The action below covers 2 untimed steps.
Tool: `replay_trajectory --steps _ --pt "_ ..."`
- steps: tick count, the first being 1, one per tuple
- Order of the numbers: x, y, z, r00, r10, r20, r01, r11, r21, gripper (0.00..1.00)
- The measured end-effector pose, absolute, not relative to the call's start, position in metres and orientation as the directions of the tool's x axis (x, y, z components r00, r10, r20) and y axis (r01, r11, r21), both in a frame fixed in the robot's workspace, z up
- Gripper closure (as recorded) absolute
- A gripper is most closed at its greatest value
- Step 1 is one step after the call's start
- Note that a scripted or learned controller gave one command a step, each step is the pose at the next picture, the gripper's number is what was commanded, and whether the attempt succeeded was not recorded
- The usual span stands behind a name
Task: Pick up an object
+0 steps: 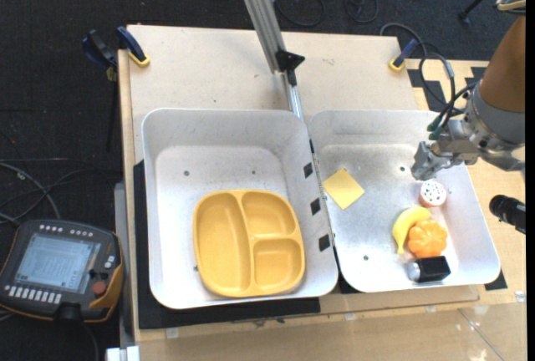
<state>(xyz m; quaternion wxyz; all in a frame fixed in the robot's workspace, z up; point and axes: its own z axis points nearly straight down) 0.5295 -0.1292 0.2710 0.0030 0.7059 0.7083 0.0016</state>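
Note:
The right bin (368, 146) holds a pale yellow flat square (343, 188) near its left wall. Toward the right lie a small round white and pink shaker (432, 194), a yellow banana (406, 224), an orange fruit (426, 240) and a small black block (430, 269) at the front rim. My gripper (428, 159) hangs over the right side of this bin, just above and behind the shaker. Nothing shows between its fingers.
The left bin (167, 142) holds a yellow divided tray (248, 242). A slanted metal pole (261, 4) rises over the seam between the bins. Clamps sit at the bench's back corners. A teach pendant (54, 267) lies off the bench at the lower left.

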Motion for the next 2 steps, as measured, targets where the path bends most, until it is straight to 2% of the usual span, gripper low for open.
replay_trajectory --steps 1,2 --pt "0.52 -0.083 0.261 -0.007 1.0 0.001 1.0 0.007 -0.001 1.0" --pt "0.525 -0.031 0.247 -0.008 1.0 0.001 1.0 0.008 -0.002 1.0"
